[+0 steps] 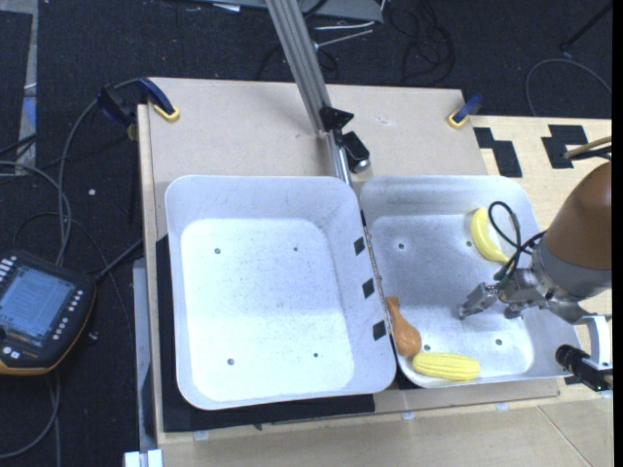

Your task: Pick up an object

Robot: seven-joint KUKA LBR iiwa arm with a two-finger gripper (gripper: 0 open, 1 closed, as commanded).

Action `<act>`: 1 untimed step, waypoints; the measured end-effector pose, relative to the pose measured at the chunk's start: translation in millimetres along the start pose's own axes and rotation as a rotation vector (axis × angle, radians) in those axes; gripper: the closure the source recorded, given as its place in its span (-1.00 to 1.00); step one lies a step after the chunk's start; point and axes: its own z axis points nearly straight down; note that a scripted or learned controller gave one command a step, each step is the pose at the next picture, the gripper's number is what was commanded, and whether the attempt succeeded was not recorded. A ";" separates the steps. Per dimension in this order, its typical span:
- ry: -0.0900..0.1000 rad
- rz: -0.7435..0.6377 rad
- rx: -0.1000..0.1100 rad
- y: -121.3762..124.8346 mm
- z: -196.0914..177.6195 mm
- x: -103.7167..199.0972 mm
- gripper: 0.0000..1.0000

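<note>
Fingers of the gripper (477,305) sit low over the floor of the right bin (428,202), pointing toward its middle; they look slightly parted with bare white bin floor under them and nothing between them, so the gripper is released and carrying nothing.

Nearest the camera, along the right bin's front edge, lies a yellow corn cob (447,366), well in front of the fingertips. Just beside it, at the front left corner against the wall shared with the left bin (263,197), rests an orange-brown wooden spoon (402,331). Farther back, near the right bin's rear right corner, a yellow banana-like piece (484,233) lies partly behind a black cable loop (506,224) on the arm.

By my reading the pick is not yet done: every candidate object rests on the bin floor, untouched. What remains is choosing one, closing on it and lifting.

The arm (584,232) enters from the right, its orange band above the wrist, bent down so the wrist hangs over the right bin's right side.
</note>
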 end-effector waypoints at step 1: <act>0.000 0.000 -0.003 0.9 -11.7 0.0 1.00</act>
